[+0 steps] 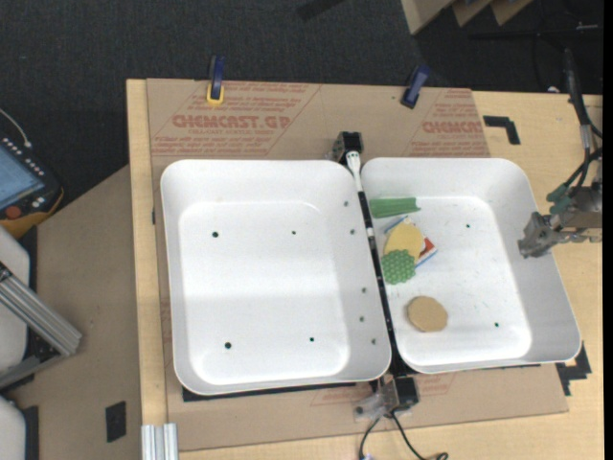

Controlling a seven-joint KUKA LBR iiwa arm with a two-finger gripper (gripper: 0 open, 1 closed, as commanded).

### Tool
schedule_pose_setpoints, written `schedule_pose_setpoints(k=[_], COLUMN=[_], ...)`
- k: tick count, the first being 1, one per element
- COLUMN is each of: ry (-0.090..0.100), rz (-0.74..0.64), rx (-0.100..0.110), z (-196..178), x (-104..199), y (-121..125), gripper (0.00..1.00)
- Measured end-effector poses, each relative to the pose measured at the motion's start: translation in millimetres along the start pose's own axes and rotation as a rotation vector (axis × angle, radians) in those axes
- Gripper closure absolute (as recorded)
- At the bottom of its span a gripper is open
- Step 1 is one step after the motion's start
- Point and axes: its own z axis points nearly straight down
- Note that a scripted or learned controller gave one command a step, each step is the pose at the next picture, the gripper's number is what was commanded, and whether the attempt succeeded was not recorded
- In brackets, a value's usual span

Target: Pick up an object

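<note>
The right bin (508, 182) holds a few small objects along its left side. A flat green strip (393, 206) lies near the divider. Below it sits a yellow piece (406, 238) with a red and blue bit (427, 249) poking out on its right. A green dotted round piece (398, 267) overlaps the yellow one. A tan round disc (427, 314) lies alone lower down. My gripper (534, 240) hovers at the right bin's right rim, well apart from all the objects, with nothing seen in it.
The left bin (182, 257) stands beside the right one, their rims touching at the middle. Both rest on a brown board (287, 113) held by two blue clamps (216, 75) at the back. Cables (584, 132) hang at the far right.
</note>
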Motion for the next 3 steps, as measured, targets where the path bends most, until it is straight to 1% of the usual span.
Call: schedule_pose_setpoints(k=[1, 2, 3], ry=[-0.004, -0.002, -0.003], rz=[-0.003, -0.001, -0.002], rx=[-0.011, -0.001, -0.011], z=[-23.1, 39.7, 7.5], x=[71.1, 122.5, 181.2], y=[1.3, 45.7, 56.7], gripper=[1.0, 1.0, 1.0])
